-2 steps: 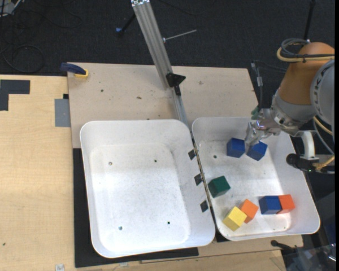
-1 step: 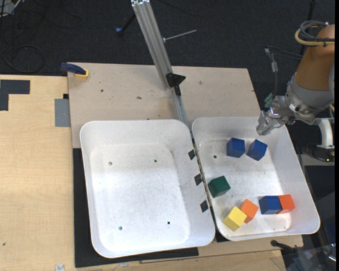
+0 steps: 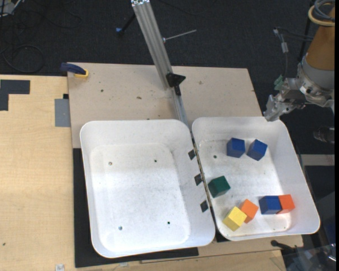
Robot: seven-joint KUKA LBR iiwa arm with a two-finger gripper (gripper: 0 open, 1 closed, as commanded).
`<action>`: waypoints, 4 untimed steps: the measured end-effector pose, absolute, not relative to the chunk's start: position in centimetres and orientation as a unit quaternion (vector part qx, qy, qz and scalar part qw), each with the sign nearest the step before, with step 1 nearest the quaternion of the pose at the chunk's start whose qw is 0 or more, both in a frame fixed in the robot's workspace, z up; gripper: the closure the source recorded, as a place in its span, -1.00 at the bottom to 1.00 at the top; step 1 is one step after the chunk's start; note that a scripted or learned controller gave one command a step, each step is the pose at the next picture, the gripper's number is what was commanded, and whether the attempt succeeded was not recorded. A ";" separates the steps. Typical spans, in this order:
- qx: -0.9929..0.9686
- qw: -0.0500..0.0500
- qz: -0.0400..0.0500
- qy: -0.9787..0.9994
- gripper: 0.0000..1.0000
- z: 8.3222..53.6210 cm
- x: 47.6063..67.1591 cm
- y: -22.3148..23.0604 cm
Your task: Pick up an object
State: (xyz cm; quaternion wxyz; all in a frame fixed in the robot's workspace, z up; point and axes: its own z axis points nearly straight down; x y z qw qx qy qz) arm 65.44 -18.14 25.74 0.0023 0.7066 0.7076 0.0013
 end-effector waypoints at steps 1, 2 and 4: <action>0.707 0.001 0.001 0.708 1.00 28.8 65.5 -18.3; 0.706 -0.003 -0.001 0.708 1.00 26.8 63.2 -13.4; 0.706 -0.003 -0.001 0.708 1.00 24.4 59.0 -5.7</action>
